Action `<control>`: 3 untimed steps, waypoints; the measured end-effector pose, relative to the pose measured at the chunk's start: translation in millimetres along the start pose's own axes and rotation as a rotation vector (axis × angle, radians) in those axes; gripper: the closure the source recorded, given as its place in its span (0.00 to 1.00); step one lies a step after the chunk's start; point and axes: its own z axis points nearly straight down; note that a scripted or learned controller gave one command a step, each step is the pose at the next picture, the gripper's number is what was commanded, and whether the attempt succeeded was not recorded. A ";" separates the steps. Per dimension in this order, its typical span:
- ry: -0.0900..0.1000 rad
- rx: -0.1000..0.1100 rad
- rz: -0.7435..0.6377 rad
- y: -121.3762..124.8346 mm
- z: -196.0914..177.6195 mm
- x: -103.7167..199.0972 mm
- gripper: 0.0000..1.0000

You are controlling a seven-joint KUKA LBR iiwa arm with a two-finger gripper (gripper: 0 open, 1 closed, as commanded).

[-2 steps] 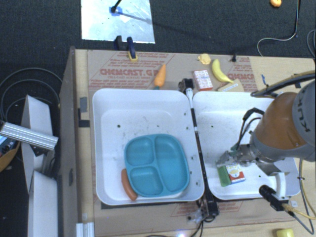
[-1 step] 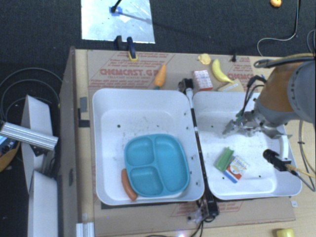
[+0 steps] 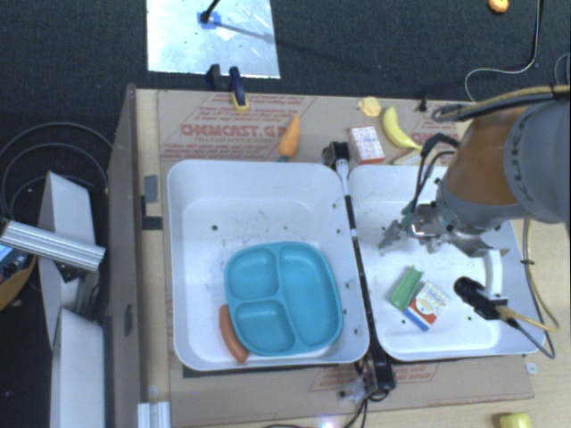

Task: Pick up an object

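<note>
In the right bin (image 3: 384,185) a green block (image 3: 406,286) lies near the middle. A small white carton with red and blue print (image 3: 426,305) lies just to its right. My gripper (image 3: 393,236) hangs low over the same bin, a little above and left of the green block, with nothing seen in it. The left bin (image 3: 201,203) holds a blue divided plate (image 3: 283,297). An orange sausage (image 3: 232,333) lies against the plate's lower left edge.
Behind the bins, a carrot (image 3: 288,138), a small printed box (image 3: 366,144) and a banana (image 3: 398,130) lie on the cardboard. The black divider rail (image 3: 354,239) runs between the bins. The arm's grey and orange body (image 3: 500,168) covers the right bin's far right corner.
</note>
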 end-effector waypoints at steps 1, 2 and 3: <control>-0.002 0.005 0.013 -52.6 51.4 -21.0 0.00; -0.006 -0.013 0.001 86.2 47.5 -31.5 0.00; 0.000 0.003 0.008 -35.1 -54.5 13.3 0.00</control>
